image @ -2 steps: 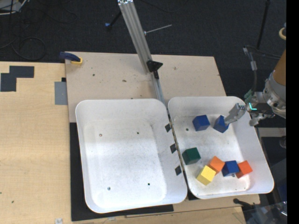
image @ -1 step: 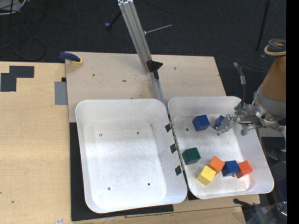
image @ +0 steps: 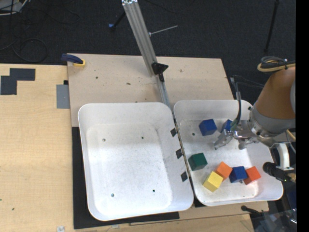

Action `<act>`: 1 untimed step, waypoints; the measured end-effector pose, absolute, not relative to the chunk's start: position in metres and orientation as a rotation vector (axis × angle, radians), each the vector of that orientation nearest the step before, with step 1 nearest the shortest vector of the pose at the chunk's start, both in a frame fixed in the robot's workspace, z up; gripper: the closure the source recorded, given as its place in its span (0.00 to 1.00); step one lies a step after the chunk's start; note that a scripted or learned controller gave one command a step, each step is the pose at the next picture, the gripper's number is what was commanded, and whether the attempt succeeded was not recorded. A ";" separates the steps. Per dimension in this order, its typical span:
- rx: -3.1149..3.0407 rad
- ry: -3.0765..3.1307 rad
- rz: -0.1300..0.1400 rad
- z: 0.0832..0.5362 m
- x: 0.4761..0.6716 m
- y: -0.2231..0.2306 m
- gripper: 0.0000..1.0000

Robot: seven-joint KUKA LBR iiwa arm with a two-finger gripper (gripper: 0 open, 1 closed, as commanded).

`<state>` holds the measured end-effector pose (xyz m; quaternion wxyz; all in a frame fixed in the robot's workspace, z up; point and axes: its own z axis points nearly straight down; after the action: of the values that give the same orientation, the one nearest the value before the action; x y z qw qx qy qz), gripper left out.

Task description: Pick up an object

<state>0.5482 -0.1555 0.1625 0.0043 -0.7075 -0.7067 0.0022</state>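
The gripper point(image: 223, 140) is lowered into the right bin point(image: 270, 192), right of centre in the frame. Its fingers are spread with nothing between them, beside a blue cube point(image: 207, 126); other cubes are clustered lower right.

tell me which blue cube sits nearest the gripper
The blue cube at the right bin's upper middle, just left of the gripper; the other blue cube lies lower, between orange ones.
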 end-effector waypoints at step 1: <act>-2.218 -2.214 0.007 0.104 0.550 -0.164 0.00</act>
<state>0.5498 -0.1636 0.1041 0.0040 -0.7077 -0.7065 0.0023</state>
